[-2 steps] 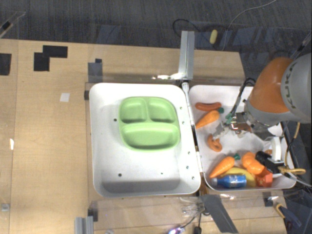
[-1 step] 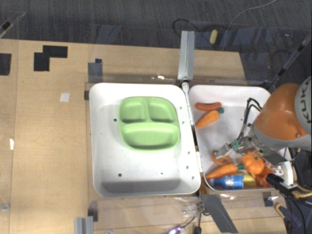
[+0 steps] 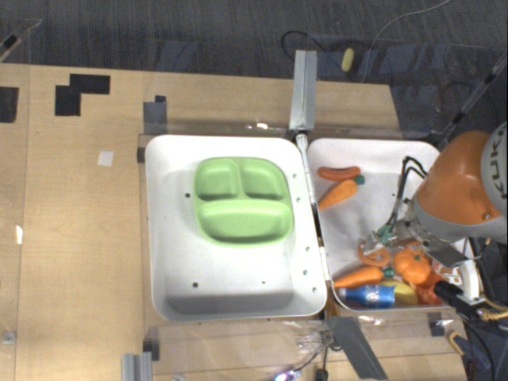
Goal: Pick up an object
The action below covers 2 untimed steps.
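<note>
Left white plastic bin (image 3: 167,236): green three-compartment plastic plate (image 3: 241,199) lying flat near its middle. Right white bin (image 3: 373,161): red toy sausage (image 3: 339,173) and small orange carrot (image 3: 336,194) at far left, close together. Near edge: larger orange carrot (image 3: 359,276), blue bottle (image 3: 367,295), round orange fruit (image 3: 411,265), clustered together. Tool (image 3: 390,235) low over this pile, under the grey-and-orange arm (image 3: 456,189); its state cannot be told.
</note>
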Tool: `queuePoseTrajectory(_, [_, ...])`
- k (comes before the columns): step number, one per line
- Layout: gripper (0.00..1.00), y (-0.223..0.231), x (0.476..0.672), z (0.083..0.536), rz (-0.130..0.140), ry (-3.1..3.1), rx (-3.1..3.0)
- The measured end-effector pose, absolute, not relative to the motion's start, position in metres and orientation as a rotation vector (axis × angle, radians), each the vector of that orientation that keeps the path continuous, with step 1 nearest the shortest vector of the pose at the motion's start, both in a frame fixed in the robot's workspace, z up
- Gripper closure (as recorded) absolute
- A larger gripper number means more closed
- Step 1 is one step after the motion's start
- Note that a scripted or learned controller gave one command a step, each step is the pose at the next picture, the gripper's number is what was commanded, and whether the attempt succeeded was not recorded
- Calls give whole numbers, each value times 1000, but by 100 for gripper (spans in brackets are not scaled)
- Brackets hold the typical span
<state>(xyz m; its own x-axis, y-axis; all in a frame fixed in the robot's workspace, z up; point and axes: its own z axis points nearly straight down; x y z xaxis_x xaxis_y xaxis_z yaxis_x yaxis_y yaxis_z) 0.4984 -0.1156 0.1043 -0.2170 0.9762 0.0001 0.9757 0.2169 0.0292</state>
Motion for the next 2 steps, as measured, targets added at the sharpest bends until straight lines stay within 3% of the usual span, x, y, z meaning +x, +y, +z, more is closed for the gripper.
queuePoseTrajectory(1, [100,-135,487,123,0,2302,2139])
queuePoseTrajectory(2, [100,-48,553,182,-2,2185,2260])
